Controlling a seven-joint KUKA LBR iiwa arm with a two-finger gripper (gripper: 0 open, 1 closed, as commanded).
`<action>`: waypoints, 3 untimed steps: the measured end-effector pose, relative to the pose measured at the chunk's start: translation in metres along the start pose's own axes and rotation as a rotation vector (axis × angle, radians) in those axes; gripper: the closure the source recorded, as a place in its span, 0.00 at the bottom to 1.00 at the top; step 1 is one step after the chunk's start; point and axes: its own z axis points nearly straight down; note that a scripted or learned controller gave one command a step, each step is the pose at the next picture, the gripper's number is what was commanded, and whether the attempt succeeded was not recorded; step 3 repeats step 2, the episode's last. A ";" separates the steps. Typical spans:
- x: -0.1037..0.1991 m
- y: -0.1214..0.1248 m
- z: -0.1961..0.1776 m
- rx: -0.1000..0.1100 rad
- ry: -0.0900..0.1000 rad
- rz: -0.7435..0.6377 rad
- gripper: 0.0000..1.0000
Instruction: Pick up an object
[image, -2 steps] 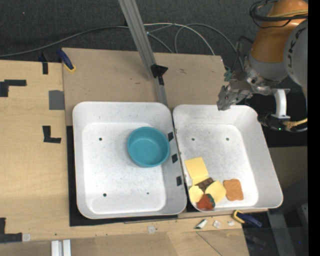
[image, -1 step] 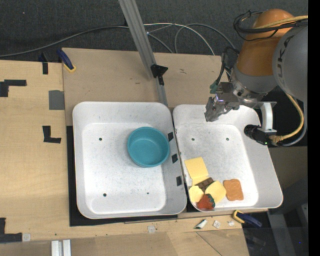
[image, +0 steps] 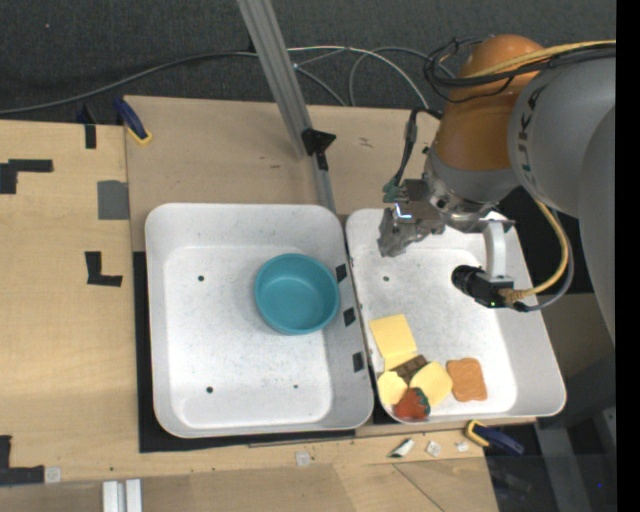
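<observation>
Objects for picking lie clustered at the near edge of the right bin (image: 520, 330): a pale yellow square (image: 393, 336), a smaller yellow piece (image: 432, 381), an orange piece (image: 466, 379), and a red item (image: 410, 404) touching a dark brown one (image: 410, 367). We see the gripper (image: 398, 236) poised over the far left corner of the same bin, with nothing visible between its fingers (whether they are spread or pressed together we cannot tell at this angle). From the gripper, the cluster lies toward the bin's near edge, the yellow square being nearest, almost straight along the left wall. We judge that the coming move calls for travel along that line, then descent. In the left bin (image: 180, 300) a teal bowl (image: 295, 292) sits near the right wall.
</observation>
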 end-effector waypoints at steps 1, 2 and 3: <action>0.048 -0.017 -0.005 -0.001 0.001 -0.001 1.00; 0.092 -0.033 0.009 0.001 -0.001 -0.001 1.00; 0.092 -0.033 0.009 0.001 -0.001 -0.001 1.00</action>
